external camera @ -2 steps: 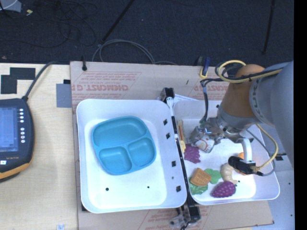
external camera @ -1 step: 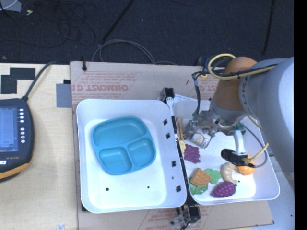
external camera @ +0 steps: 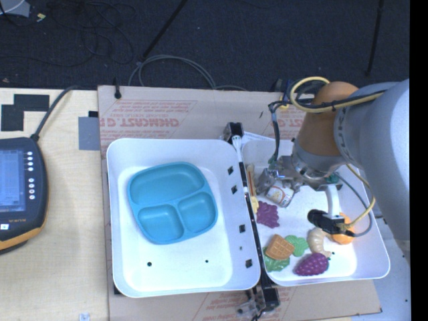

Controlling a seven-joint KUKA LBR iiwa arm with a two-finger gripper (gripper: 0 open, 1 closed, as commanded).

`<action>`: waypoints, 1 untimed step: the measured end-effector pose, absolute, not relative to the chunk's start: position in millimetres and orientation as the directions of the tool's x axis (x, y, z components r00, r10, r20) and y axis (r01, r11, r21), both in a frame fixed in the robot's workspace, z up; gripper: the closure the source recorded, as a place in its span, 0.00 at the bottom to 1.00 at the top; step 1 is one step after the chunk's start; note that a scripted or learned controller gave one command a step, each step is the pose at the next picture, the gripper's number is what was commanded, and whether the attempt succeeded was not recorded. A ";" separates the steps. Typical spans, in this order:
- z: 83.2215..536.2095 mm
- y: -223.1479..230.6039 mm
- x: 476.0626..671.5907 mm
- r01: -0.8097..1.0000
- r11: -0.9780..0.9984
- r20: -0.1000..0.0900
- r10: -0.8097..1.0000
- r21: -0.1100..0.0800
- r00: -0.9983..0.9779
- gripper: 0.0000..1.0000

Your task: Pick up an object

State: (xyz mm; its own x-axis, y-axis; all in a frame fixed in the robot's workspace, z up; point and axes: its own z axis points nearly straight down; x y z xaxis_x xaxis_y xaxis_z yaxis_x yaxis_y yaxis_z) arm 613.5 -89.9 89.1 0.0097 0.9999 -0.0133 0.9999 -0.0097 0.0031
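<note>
Purple grapes point(external camera: 311, 265): nearest edge of right bin point(external camera: 374, 263), about 6 o'clock from my gripper, untouched.
Waffle piece point(external camera: 279, 247): just beside grapes, at 9 o'clock of them.
Purple toy point(external camera: 267, 214): directly below my gripper, near it.
My gripper point(external camera: 279, 187): low over the bin's far-left part; open or closed, I cannot tell.
Blue tray point(external camera: 173, 200): left bin point(external camera: 127, 259), at 9 o'clock.
Progress: nothing visibly lifted; the pick remains to do.
</note>
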 end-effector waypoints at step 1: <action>99.6 -86.1 614.5 1.000 -0.008 -0.004 1.000 0.001 0.008 1.00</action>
